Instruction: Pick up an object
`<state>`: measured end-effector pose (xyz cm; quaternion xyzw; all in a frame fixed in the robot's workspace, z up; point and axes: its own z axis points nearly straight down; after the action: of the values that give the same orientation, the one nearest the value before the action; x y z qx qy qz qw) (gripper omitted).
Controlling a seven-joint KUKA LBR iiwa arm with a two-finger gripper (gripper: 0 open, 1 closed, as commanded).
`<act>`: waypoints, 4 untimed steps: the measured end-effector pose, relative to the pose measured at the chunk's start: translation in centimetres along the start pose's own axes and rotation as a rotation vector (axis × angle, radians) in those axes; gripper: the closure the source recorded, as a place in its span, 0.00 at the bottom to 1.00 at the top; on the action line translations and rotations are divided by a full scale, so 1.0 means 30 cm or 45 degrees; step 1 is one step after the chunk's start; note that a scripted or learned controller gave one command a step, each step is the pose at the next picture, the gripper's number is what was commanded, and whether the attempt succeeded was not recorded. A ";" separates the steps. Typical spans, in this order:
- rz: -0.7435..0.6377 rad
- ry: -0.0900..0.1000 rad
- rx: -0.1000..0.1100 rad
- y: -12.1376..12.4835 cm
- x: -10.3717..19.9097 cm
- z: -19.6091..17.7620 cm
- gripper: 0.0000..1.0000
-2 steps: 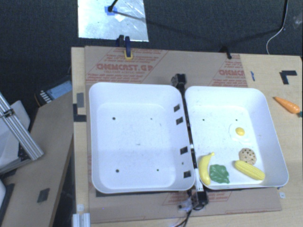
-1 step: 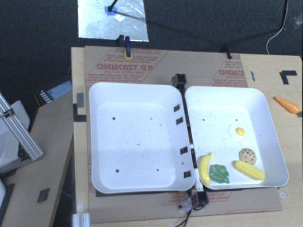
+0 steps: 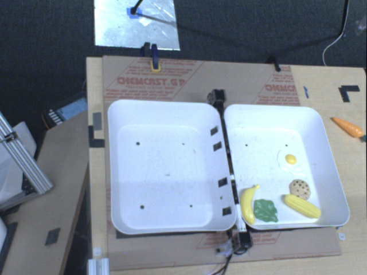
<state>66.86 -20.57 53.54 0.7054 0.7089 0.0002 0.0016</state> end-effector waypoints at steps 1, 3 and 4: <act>-0.006 -0.003 -0.005 0.002 0.002 -0.040 1.00; -0.018 -0.009 -0.014 0.004 0.007 -0.118 1.00; -0.025 -0.012 -0.019 0.005 0.010 -0.157 1.00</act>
<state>67.00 -20.26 58.25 0.6984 0.7156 0.0019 0.0102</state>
